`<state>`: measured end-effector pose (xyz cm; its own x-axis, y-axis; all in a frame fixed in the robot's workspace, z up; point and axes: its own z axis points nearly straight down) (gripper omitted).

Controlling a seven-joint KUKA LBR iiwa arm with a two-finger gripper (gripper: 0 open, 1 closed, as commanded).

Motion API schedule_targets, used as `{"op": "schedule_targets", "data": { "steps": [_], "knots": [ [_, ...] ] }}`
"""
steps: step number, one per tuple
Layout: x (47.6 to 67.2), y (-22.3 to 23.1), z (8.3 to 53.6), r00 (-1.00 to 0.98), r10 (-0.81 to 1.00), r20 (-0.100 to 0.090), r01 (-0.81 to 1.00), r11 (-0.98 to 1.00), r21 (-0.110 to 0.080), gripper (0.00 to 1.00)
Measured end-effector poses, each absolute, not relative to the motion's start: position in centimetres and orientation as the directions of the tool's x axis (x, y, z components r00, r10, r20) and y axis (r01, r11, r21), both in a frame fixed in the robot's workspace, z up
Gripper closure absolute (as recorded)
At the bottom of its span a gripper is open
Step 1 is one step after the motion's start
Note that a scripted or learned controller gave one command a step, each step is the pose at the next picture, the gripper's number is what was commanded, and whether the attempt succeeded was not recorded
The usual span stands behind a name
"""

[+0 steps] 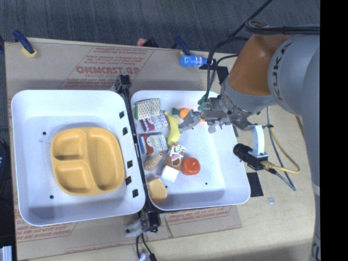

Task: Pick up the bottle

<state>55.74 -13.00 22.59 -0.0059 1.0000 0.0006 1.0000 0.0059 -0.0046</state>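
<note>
A small bottle-like item [175, 156] with a red and white label lies in the middle of the right bin [217, 184]; I cannot make out its shape clearly. My gripper [189, 122] hangs over the upper middle of that bin, just right of a yellow banana [172, 129] and beside a small orange piece [185, 112]. It sits a short way above and to the right of the bottle-like item. I see nothing held in it.
The right bin also holds a checkered box [147, 109], packets [154, 143], a red round thing [190, 166], a white cube [170, 174] and bread-like pieces [157, 190]. A yellow divided tray [87, 160] lies in the left bin [27, 113].
</note>
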Motion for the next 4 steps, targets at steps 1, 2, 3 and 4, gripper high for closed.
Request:
{"op": "schedule_targets", "data": {
  "steps": [1,2,3,4],
  "knots": [
    [55.8,-13.0,23.6,-0.011,1.0,0.001,1.0,0.011,-0.007,1.0],
    [51.0,-15.4,19.3,0.017,1.0,0.0,1.0,-0.017,-0.005,1.0],
    [47.6,-6.7,19.1,0.117,0.993,0.001,0.993,-0.117,-0.006,1.0],
    [47.7,-13.4,28.9,-0.293,0.956,-0.001,0.956,0.293,-0.001,1.0]
  ]
}}
